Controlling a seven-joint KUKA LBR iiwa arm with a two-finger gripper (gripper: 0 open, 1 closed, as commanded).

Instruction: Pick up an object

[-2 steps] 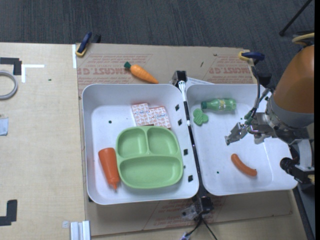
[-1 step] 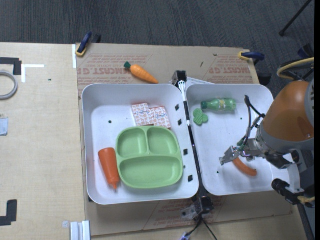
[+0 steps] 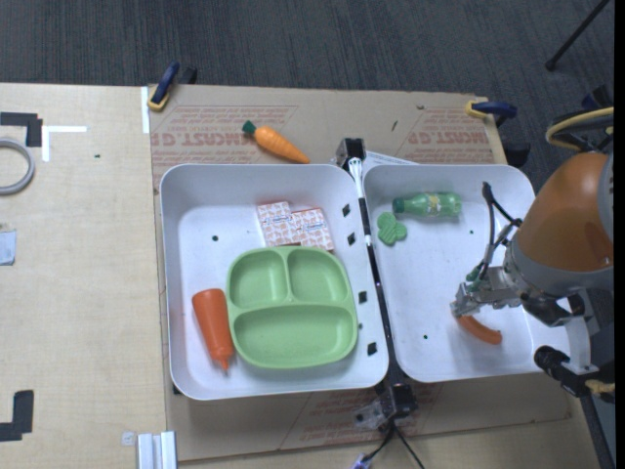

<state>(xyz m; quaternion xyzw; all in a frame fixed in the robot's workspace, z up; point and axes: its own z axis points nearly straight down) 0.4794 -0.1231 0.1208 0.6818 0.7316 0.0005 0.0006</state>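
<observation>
My gripper point(image 3: 476, 304) is low in the right bin point(image 3: 430, 262), near its front right part. Directly below and beside it lies a small orange-red sausage-shaped toy point(image 3: 481, 330), touching or nearly touching the gripper's tip. Further back in the same bin rest a green bottle point(image 3: 427, 204) on its side and a small green leaf-shaped piece point(image 3: 391, 229). The left bin point(image 3: 186, 262) holds a green divided plate point(image 3: 292, 307), an orange bottle point(image 3: 213, 326) along its left side, and a red-and-white patterned packet point(image 3: 291, 224).
A toy carrot point(image 3: 275, 142) lies on the cardboard behind the left bin. Clamps point(image 3: 164, 85) hold the cardboard's back corners. The arm's orange band point(image 3: 576, 218) looms over the right bin's right edge. A black cable point(image 3: 493, 225) hangs beside the wrist.
</observation>
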